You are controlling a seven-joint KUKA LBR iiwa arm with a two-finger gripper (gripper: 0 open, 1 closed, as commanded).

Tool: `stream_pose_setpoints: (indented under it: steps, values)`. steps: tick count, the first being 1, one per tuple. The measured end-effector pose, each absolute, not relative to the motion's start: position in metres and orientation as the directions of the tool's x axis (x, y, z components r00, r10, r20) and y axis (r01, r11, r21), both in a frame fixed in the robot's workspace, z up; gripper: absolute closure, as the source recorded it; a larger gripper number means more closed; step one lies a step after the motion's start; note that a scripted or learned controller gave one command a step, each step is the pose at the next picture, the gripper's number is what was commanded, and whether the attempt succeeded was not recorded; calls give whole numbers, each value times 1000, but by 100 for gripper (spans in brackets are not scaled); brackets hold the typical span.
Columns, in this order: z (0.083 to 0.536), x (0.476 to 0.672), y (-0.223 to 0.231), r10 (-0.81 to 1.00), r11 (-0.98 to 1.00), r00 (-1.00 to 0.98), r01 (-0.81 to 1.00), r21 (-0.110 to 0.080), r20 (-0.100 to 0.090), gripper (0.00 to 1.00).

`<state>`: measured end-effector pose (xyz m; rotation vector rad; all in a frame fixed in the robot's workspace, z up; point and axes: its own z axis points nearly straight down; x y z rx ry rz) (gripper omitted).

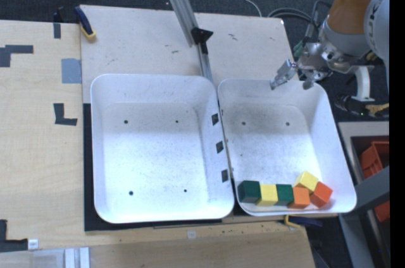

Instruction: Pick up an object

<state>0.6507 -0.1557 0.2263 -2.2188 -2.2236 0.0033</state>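
Several small blocks lie in a row along the near edge of the right bin [329,127]: a dark green block [249,190], a yellow block [267,194], another green block [284,193], an orange block [300,197], a yellow block [308,181] and an orange-red block [321,194]. My gripper [293,78] hangs above the far right corner of the right bin, well away from the blocks. Its two fingers stand apart with nothing between them.
The left bin [101,134] sits beside the right one, sharing a middle wall. A slanted metal rail [180,1] crosses the bench behind the bins. Cables [278,11] lie at the back right. A yellow and blue clamp [85,23] sits at the back left.
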Motion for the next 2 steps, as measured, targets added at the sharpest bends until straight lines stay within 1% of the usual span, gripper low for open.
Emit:
stream_pose_setpoints:
  steps: [1,2]
  values:
    - [248,577,-123,1000,1,-1,1000,-3,0,0]
    - [228,509,-81,1000,2,-2,1000,-8,3,0]
